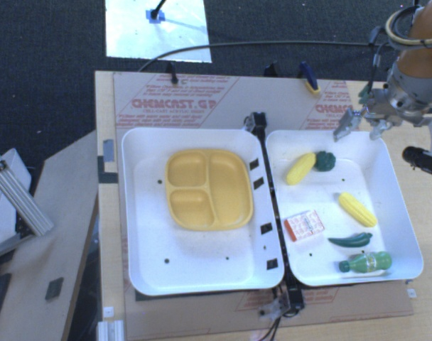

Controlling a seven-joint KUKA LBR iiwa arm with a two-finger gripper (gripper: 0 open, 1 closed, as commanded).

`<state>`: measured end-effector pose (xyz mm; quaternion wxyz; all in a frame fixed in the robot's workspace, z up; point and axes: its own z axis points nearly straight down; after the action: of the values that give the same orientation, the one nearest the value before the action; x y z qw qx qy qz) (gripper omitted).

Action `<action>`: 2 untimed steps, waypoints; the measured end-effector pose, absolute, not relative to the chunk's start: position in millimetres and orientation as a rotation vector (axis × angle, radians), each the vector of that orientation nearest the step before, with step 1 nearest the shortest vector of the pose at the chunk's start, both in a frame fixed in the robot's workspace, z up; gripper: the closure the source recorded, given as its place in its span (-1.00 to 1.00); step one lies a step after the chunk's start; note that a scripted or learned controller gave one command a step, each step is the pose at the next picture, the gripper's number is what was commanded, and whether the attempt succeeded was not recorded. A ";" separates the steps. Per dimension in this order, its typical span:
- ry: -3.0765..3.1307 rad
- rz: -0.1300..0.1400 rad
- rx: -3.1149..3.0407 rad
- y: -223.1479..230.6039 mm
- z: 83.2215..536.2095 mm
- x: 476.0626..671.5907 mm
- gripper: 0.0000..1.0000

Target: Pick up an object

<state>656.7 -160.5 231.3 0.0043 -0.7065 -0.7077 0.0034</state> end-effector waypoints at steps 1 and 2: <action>-2.227 -0.001 -2.219 -160.1 239.9 659.1 -1.00; -2.228 0.002 -2.214 -158.3 178.7 663.6 -1.00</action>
<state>663.6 -158.3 178.7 0.0004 -0.7050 -0.7092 0.0006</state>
